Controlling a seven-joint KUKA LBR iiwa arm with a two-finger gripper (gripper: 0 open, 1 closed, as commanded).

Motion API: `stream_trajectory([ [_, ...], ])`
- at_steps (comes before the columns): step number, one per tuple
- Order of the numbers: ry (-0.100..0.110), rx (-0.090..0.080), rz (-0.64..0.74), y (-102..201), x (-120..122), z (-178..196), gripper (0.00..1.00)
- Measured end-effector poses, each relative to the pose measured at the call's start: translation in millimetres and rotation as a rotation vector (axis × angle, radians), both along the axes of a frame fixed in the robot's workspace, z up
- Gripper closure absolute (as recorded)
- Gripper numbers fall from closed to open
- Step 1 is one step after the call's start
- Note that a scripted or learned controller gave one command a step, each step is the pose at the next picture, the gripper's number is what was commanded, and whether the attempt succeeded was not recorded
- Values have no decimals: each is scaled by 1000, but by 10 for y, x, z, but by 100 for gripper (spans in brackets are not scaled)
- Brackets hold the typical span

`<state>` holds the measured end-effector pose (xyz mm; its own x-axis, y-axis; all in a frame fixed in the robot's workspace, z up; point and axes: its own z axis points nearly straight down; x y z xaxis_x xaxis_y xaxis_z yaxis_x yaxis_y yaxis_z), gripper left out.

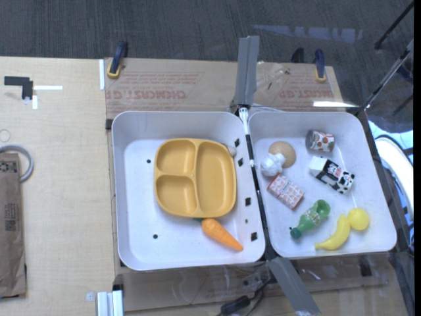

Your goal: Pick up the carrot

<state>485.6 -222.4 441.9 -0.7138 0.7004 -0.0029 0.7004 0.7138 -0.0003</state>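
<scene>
Looking for the carrot [222, 234] from my remote seat.
It's lying in the left bin [131, 242], touching the yellow tray's [195, 176] front edge. Gripper state? I can't tell.

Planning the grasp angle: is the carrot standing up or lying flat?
Lying flat. The carrot rests on its side on the left bin floor, just below the yellow divided plate, its pointed end toward the lower right.

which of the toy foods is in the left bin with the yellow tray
The carrot. It lies alone on the left bin's floor, by the yellow divided tray's near edge. The banana, green bottle and the other toys sit in the right bin.
</scene>
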Motion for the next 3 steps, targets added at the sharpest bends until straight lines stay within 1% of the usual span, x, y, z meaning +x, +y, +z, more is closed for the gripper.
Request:
stream_trajectory([
  [3,-7,-7,4,-6,58,267,100],
])
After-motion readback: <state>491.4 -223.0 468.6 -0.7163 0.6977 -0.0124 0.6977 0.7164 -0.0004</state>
